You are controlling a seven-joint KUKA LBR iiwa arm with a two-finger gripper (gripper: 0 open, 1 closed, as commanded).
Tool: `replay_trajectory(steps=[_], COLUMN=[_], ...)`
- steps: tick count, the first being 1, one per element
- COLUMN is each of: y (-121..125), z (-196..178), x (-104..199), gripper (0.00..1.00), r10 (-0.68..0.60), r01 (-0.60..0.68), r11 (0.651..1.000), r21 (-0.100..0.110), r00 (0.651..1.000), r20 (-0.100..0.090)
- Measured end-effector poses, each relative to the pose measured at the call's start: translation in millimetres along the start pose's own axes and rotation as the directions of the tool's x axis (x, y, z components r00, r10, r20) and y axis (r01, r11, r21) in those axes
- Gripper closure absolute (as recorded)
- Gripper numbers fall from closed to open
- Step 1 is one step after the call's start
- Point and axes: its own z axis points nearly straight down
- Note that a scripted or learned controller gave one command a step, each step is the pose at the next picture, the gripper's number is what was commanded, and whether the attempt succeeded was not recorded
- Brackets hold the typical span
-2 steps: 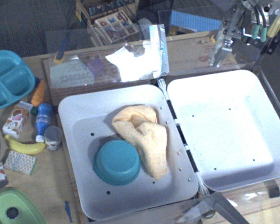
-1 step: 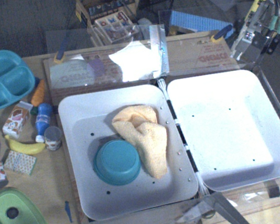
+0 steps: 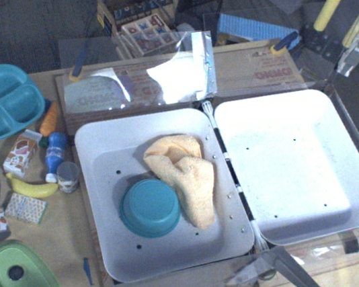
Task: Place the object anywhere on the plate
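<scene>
The single camera is fixed above the wooden bench point(image 3: 89, 256) and looks down at a slant, from moderate distance, on two shallow white plastic bins point(image 3: 101, 207) side by side.

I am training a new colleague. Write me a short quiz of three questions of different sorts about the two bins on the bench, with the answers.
1. True or false: the round blue plastic bowl stands in the right white bin.
2. Multiple choice: the crumpled yellow cloth lies (A) beside the bowl, touching it, (B) in the other bin, (C) outside the bins.
3. Fill in: the bowl stands in the ___ white bin.

Key: 1 false. 2 A. 3 left.
</scene>
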Motion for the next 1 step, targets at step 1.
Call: replay_trajectory(steps=[1], y=[-49.7], z=[0.0], x=[-58.3], gripper=[1.00], r10=[-0.013], r01=[0.013], r11=[1.000], r21=[0.001], r00=[1.000], r20=[0.001])
